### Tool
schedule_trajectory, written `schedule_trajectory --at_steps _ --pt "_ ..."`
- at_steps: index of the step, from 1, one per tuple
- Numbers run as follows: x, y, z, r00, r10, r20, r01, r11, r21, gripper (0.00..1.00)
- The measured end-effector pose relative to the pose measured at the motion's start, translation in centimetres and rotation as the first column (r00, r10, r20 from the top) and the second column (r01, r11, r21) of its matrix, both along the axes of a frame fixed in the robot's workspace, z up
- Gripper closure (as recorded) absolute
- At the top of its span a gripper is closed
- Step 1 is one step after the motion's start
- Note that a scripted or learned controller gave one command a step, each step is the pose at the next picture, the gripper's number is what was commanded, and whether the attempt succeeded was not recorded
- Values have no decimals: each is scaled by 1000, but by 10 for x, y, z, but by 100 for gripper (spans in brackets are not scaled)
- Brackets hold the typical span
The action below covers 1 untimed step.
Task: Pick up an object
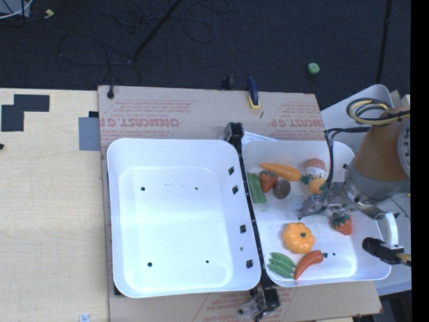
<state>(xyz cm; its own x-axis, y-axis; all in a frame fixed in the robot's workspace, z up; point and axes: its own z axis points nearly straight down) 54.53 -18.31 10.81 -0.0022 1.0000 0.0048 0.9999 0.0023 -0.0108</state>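
Note:
My gripper hangs low over the middle of the right bin, reaching in from the right. Its metal fingers point left and down, just above the orange pumpkin. Toy food lies around it: a carrot, a strawberry, a brown ball and a green cucumber to the upper left. A small pale figure sits behind the gripper. A red piece with a green top lies beside it on the right. A red chili and green pea pods lie at the front.
The left bin stands beside the right one, with a black clamp strip between them. Both bins rest on a cardboard sheet. The arm's orange wrist band and cables fill the right edge.

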Motion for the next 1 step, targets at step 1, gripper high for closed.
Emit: schedule_trajectory --at_steps 1 --pt "20 62 -23 1000 2 5 -2 1000 -1 0"
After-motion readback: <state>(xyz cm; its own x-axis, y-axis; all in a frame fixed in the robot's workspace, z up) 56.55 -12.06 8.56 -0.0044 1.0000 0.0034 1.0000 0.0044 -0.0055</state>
